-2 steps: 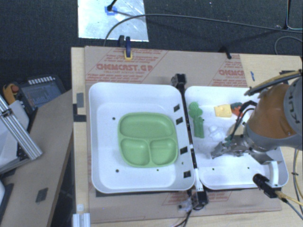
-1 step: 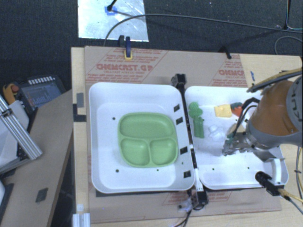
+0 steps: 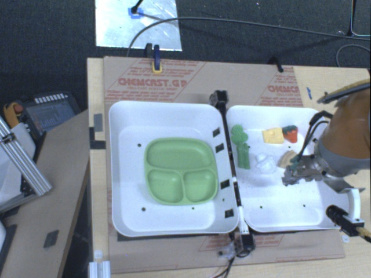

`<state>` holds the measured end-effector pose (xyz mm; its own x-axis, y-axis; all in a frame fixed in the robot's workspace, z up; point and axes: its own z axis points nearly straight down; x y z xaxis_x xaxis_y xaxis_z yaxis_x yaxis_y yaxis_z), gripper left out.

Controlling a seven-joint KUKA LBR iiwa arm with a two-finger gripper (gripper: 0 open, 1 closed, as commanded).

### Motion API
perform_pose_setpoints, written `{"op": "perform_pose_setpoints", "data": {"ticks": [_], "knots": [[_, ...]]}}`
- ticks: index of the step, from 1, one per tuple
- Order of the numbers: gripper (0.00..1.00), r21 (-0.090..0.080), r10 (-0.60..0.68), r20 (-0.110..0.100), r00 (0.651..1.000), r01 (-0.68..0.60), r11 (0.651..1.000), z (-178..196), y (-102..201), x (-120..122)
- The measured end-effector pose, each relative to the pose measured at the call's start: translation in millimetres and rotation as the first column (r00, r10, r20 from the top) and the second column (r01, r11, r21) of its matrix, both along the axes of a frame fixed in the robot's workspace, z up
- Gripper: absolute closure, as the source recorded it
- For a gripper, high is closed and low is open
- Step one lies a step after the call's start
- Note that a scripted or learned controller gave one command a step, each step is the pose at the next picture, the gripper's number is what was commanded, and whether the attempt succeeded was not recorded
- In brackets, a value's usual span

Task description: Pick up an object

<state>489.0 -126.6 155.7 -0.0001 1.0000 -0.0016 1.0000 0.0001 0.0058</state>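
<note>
Over the right bin (image 3: 278,216), the gripper (image 3: 294,175) hangs low near a tan object (image 3: 286,158), perhaps touching it; whether its jaws are apart or closed, I cannot tell. Nearby lie a clear piece (image 3: 265,164), a yellow block (image 3: 273,135), a red item (image 3: 290,134) and green toys (image 3: 240,146). Left bin (image 3: 124,155) holds a green tray (image 3: 178,170).

1 fixed camera — high above, slanting down on both bins (image 3: 174,112).

Bright even overhead light, glare on the foil sheet (image 3: 139,16), soft shadows, slightly blurry overall
</note>
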Motion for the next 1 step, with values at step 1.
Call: {"op": "perform_pose_setpoints", "data": {"ticks": [1], "knots": [[1.00, 0.000, 0.004, 0.001, 1.000, -0.004, 1.000, 43.8, -0.1, 5.7]]}}
